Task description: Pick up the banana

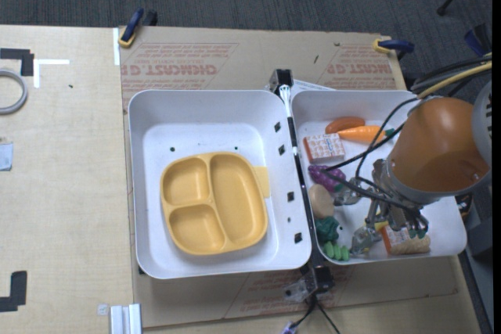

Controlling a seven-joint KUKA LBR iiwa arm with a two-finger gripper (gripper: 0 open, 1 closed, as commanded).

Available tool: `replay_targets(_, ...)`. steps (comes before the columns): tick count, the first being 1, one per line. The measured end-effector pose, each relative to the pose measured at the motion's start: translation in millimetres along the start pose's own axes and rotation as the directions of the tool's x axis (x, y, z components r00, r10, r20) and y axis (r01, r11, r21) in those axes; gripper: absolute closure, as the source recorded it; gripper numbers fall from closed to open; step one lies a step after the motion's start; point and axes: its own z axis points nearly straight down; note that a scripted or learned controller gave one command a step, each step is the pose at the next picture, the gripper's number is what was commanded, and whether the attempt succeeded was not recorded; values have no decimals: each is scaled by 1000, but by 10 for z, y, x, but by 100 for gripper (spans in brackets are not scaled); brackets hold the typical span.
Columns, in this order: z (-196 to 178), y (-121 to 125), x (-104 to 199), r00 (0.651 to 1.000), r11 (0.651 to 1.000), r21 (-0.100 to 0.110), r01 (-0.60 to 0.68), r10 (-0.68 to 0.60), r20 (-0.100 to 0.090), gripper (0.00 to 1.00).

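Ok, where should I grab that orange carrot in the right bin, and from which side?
Probably its thicker middle: come straight down on the carrot and close across its narrow width. It lies flat, and a reddish sausage-shaped piece sits close along its far side, so clearance there looks tight.

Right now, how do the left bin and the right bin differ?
The left bin holds one yellow divided plate; the right bin holds many small toy foods, such as a carrot. The arm hangs above the right bin, not the left bin. Both are shallow and white.
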Motion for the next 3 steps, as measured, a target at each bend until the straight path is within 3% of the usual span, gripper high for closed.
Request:
replay_targets(1,-1224,-655,-237,1000,1000,0,-8,8,1,0)
replay_targets(2,3,-369,-129,998,998,-1,68,-68,-2,0)
replay_targets(3,2,-80,-79,968,968,-1,250,-250,-2,0)
